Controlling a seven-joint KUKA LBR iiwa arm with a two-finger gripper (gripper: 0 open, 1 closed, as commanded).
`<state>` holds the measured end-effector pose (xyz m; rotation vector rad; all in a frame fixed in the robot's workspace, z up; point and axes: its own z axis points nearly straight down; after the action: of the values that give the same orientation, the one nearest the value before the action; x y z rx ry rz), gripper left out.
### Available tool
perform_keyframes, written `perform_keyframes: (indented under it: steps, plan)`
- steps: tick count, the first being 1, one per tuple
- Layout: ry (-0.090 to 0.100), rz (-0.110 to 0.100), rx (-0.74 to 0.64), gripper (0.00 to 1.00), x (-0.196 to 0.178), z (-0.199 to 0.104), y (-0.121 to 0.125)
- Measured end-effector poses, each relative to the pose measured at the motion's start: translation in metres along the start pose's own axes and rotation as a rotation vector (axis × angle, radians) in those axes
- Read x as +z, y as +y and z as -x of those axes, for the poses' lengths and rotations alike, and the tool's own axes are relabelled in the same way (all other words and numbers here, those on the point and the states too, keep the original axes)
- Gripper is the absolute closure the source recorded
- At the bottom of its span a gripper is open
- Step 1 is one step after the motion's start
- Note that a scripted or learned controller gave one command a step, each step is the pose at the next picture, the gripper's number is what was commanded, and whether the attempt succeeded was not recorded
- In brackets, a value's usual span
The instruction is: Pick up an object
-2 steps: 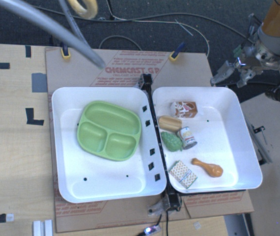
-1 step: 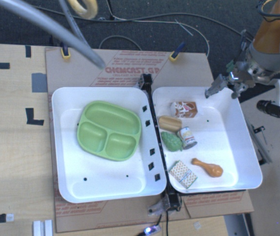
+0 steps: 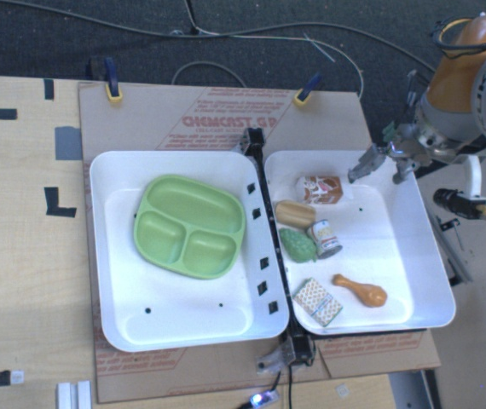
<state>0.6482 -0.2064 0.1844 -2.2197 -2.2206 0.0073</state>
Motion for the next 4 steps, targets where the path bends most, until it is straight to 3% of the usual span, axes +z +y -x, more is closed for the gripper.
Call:
perform_keyframes:
  steps: [1, 2, 4]
  plan:
    - [0.000, -0.001, 0.000, 0.00, 0.046, 0.006, -0.002]
    - [-0.001, 0.003, -0.002, 1.00, 0.032, 0.005, -0.001]
    - [0.002, 0.008, -0.002, 1.00, -0.072, 0.002, 0.011]
